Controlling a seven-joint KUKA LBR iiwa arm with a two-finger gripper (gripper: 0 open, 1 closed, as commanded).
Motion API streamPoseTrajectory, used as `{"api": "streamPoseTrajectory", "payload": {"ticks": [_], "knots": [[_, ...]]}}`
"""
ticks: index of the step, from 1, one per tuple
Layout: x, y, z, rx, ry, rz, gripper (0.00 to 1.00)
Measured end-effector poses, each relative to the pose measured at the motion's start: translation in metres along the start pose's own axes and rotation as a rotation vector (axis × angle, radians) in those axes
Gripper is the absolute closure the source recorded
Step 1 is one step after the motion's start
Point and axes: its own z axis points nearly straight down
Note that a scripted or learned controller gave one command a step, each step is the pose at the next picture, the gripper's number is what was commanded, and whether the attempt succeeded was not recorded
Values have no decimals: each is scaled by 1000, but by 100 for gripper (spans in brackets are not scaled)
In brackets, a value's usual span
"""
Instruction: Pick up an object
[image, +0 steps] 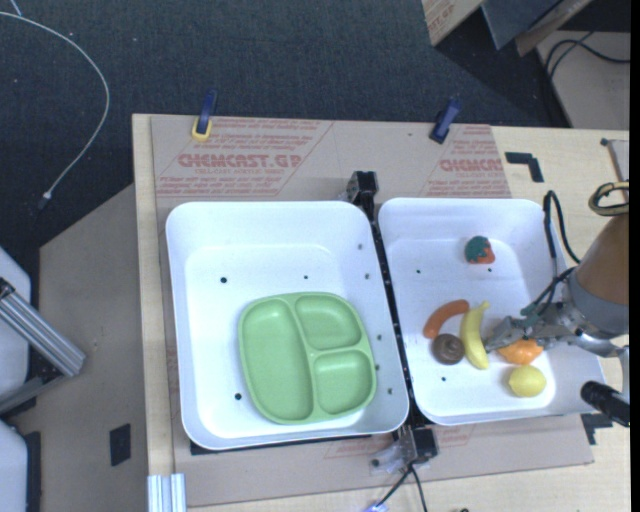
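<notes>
the left shallow white bin (190, 300) holds a green three-compartment plastic tray (305, 355), while right of it the other white bin (420, 230) holds a yellow banana (474, 336), with the gripper (520, 335) beside it above an orange fruit (521, 352).

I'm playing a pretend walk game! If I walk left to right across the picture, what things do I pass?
Green plate → carrot → brown ball → banana → lemon → arm.
</notes>
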Motion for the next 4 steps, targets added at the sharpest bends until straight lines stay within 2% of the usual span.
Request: {"api": "streamPoseTrajectory", "payload": {"ticks": [1, 2, 3, 4], "knots": [[0, 1, -12, -5, -3, 0, 100], [6, 6, -72, -10, -5, -3, 100], [6, 7, -123, -6, -4, -2, 100], [55, 7, -117, -1, 1, -6, 100]]}}
